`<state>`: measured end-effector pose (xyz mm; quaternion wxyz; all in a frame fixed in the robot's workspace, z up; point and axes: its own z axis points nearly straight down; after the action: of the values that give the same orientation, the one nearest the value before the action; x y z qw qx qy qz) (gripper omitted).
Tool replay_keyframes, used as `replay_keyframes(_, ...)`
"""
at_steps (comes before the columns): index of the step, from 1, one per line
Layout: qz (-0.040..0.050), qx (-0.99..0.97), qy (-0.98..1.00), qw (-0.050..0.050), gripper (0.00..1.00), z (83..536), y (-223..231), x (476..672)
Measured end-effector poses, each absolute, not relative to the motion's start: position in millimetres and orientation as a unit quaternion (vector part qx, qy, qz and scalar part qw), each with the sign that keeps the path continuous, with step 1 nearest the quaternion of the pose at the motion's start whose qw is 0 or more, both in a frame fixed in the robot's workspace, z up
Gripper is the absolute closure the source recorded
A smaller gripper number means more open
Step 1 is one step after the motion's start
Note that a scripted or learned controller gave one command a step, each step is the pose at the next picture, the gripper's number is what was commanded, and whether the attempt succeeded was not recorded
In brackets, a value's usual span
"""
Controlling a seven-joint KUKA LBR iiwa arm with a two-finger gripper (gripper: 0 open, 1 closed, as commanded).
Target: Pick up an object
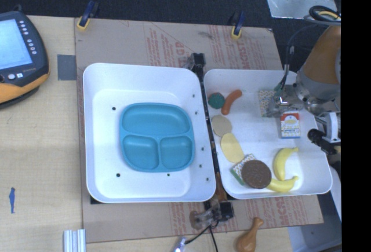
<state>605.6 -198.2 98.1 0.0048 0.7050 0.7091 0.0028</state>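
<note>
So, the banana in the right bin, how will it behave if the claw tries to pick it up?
The banana looks curved and smooth, so it may slip or turn between the fingers. It lies flat, so it probably will not roll away. It rests against the bin wall and near the brown disc, which may hinder access.

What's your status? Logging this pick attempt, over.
Gripper low over right bin, nothing seen held. Small carton beside it. Banana, sausage untouched.

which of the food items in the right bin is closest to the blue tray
The teal round piece, at the right bin's left wall; the tan disc sits slightly farther from the blue tray.
</note>
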Motion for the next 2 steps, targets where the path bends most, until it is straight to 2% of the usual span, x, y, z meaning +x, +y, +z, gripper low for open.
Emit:
replay_keyframes(1,0.0017,0.705,0.709,0.003,0.00,98.3,-212.2,655.5)
replay_keyframes(2,0.0012,0.705,0.709,0.004,0.00,97.8,-187.7,536.6)
